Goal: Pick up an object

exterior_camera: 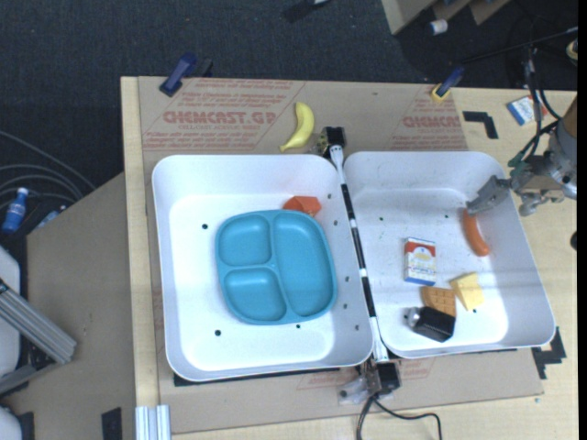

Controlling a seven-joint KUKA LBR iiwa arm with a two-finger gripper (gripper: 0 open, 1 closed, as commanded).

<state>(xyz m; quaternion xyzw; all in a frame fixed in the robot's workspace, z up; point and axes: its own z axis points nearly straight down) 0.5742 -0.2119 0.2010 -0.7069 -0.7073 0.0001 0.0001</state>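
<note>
An orange carrot-shaped toy (475,234) lies in the right bin (404,170) by its far right wall, just under the grey claw (489,196), whose opening I cannot tell, near a small printed carton (420,260).

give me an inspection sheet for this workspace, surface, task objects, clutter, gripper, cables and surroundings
Surface: brown board bearing left bin and right bin.
Job's things: right bin holds orange carrot, small card box, yellow block, tan cracker, black item.
Clutter: blue divided plate and orange piece in left bin; banana on board.
Grippers: gripper just above carrot's upper end.
Cables: black cable at front edge.
Surroundings: dark carpet.
</note>
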